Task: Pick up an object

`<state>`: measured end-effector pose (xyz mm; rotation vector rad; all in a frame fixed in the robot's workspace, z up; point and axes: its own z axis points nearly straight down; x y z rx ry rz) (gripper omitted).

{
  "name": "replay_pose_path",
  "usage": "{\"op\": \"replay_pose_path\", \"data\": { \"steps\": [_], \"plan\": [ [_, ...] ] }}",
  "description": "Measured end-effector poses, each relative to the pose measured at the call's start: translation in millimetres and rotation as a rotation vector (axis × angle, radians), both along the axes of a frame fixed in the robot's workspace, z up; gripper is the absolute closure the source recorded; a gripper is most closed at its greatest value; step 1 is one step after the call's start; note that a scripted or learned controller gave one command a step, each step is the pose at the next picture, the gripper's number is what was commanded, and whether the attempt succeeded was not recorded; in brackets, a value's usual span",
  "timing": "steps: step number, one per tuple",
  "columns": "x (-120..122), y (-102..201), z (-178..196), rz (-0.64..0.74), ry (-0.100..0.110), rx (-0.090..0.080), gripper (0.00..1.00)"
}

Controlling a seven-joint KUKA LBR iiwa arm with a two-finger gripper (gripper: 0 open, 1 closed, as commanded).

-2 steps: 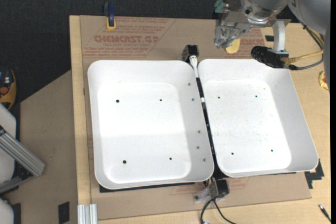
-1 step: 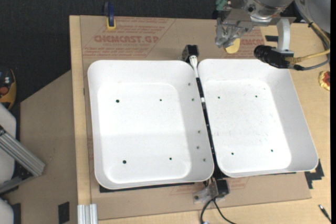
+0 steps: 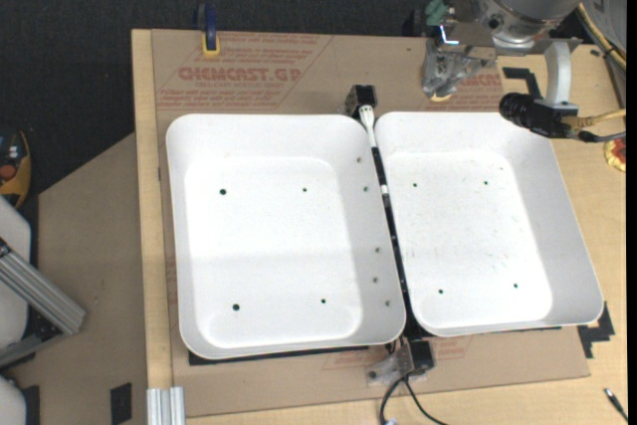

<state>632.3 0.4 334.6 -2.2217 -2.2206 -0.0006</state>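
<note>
two shallow white bins sit side by side on a brown board (image 3: 149, 214): the left bin (image 3: 189, 214) and the right bin (image 3: 557, 214), their inner rims touching along a black strip (image 3: 383, 204). a blue-and-yellow clamp (image 3: 208, 28) grips the board's far edge near its left corner. red lettering (image 3: 239, 73) runs along that far edge.
</note>
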Motion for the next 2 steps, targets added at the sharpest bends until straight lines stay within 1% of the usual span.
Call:
{"op": "replay_pose_path", "data": {
  "steps": [1,2],
  "plan": [
    [11.5,60.7,-97.9,0.006,0.010,0.001,1.00],
    [15.5,-92.2,-37.9,-0.014,-0.009,-0.009,1.00]
  ]
}}
